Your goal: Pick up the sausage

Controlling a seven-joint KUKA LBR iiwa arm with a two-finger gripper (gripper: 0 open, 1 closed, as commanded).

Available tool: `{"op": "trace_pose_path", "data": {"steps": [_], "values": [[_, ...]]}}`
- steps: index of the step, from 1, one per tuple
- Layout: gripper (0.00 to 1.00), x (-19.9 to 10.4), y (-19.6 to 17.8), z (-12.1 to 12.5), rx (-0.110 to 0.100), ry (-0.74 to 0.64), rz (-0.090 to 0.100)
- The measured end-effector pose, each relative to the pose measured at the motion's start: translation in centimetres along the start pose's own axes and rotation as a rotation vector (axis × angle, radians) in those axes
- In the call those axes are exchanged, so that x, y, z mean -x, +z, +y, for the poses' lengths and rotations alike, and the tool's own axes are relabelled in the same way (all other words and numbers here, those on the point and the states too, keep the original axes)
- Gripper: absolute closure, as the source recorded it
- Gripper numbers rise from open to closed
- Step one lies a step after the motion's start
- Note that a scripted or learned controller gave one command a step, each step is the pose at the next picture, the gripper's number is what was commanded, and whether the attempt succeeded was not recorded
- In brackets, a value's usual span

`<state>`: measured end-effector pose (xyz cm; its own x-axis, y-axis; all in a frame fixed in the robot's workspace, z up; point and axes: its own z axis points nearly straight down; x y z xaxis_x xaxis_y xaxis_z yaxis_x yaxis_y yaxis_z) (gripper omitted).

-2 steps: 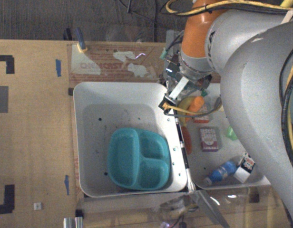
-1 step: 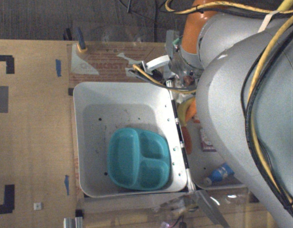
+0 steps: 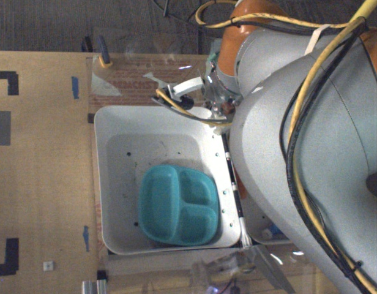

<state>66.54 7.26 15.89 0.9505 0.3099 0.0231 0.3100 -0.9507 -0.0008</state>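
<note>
My gripper is at the far right corner of the left white bin, just over its rim, below the orange band of the wrist. The bulk of the grey arm covers the right side of the view and nearly all of the right bin. A teal divided plate with three compartments lies in the near right part of the left bin, and its compartments look bare. The arm hides whatever lies in the right bin.
The left bin's floor to the left of and behind the plate is bare white with a few dark specks. A small blue thing peeks out under the arm in the right bin. Brown bench surface lies to the left.
</note>
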Motion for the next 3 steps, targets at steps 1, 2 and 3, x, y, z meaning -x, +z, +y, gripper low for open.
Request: {"op": "trace_pose_path", "data": {"steps": [1, 2, 3], "values": [[1.0, 1.4, 2.3, -1.7, -0.009, -0.136, -0.027], [1.0, 3.4, 6.7, -8.7, 0.003, -0.014, -0.019], [1.0, 3.3, 6.8, -9.5, 0.014, 0.089, 0.0]]}}
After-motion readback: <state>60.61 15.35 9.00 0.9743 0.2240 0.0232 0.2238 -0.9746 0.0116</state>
